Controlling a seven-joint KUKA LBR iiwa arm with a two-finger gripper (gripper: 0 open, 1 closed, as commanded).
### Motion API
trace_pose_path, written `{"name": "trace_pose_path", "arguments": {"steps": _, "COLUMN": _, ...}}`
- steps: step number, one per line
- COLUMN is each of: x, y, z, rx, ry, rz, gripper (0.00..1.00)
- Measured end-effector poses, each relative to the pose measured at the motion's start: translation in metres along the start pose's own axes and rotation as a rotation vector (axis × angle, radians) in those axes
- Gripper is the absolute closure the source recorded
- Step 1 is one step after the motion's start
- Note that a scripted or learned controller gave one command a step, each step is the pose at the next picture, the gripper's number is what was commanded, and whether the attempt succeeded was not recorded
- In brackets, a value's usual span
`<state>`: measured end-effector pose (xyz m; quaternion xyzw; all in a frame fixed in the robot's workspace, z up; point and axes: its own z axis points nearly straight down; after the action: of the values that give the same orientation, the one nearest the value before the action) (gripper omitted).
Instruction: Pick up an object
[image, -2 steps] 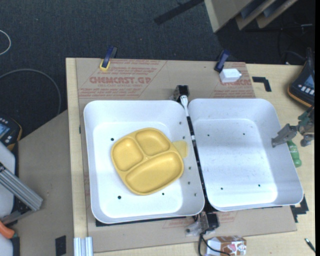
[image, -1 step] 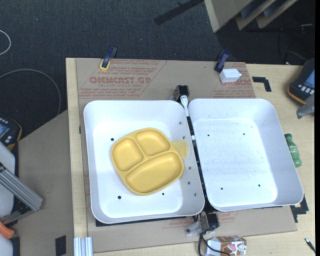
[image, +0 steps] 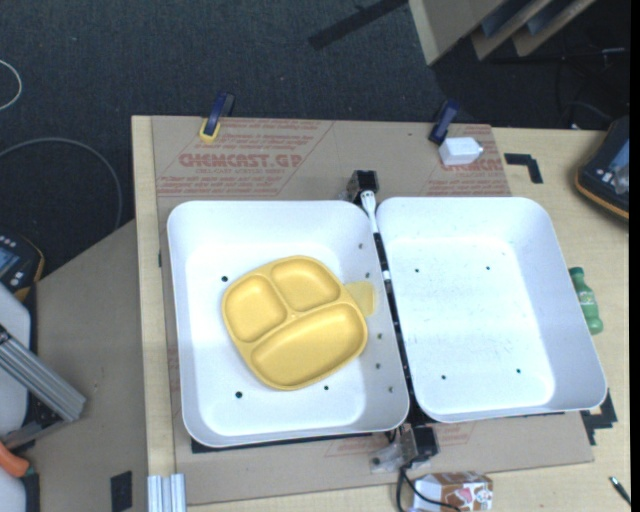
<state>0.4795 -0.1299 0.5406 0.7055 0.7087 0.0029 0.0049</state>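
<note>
Toward nine o'clock on the counter (image: 300, 150), inside the left bin (image: 200, 240), a yellow divided plate (image: 293, 322) lies flat, so its low, smooth rim could slip a pinch, while the gripper's state I cannot tell.

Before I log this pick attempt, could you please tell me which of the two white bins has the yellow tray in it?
The left bin: the yellow divided tray lies in it. The right bin doesn't.

Two shallow white plastic bins (image: 200, 400) (image: 560, 380) sit side by side; one yellow three-compartment plastic plate (image: 293, 322) lies in the left bin.
</note>
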Motion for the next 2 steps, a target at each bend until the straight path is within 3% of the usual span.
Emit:
{"name": "trace_pose_path", "arguments": {"steps": 1, "x": -0.002, "y": 0.001, "z": -0.006, "rx": 0.004, "ry": 0.000, "rz": 0.003, "gripper": 1.00}}
{"name": "trace_pose_path", "arguments": {"steps": 2, "x": 0.006, "y": -0.002, "z": 0.102, "rx": 0.016, "ry": 0.004, "rz": 0.005, "gripper": 1.00}}
